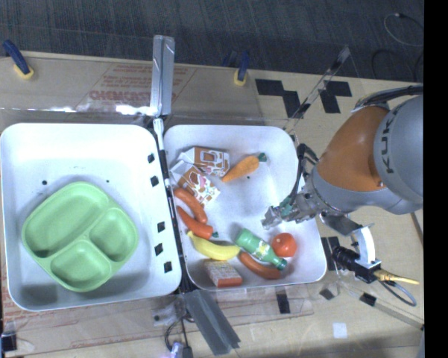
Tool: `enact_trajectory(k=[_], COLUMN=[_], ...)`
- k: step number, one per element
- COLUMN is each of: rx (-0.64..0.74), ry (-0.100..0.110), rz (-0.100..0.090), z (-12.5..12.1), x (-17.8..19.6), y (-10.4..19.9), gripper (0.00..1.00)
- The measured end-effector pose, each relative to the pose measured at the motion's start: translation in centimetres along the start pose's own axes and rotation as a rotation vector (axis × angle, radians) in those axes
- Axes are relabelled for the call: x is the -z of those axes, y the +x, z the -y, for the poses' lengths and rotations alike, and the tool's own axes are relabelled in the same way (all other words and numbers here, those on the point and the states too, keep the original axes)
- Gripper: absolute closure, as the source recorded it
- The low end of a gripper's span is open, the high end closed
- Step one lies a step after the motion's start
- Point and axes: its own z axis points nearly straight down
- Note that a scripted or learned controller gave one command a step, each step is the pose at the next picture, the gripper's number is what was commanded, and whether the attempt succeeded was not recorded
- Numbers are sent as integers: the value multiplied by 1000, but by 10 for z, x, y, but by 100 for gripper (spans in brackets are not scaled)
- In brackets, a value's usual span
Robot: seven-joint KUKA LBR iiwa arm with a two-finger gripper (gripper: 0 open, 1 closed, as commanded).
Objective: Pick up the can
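My pincer (279,213) hangs low over the right-hand part of the right bin (231,129), close to its right wall. From this slant I cannot tell whether it is wide or narrow, and nothing shows held in it. My arm (358,162) reaches in behind it across the bin's right rim.

Nearest me is a tomato (283,243), just below the pincer. A green bottle (259,247) lies tilted just beside the tomato. Under the bottle, along the bin's lower wall, rests a long reddish sausage (259,267). To its left lie a brown block (224,274) and a banana (215,249).

Up and to my left a carrot (241,168) lies apart from the pincer on bare bin floor. Beyond it two printed cartons (211,159) and two orange-red sausages (190,200) sit along the bin's left wall.

I cannot tell which of these things is the can, so I cannot place it against my pincer.

The left bin (74,129) bears a green divided plate (78,235).
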Motion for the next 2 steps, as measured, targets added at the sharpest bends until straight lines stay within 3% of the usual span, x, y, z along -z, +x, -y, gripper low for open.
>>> enact_trajectory(k=[1,2], rx=[1,-40], ry=[-1,-2], rz=[0,2], z=[0,-62], x=[0,-54], y=[0,-18], gripper=[0,0])
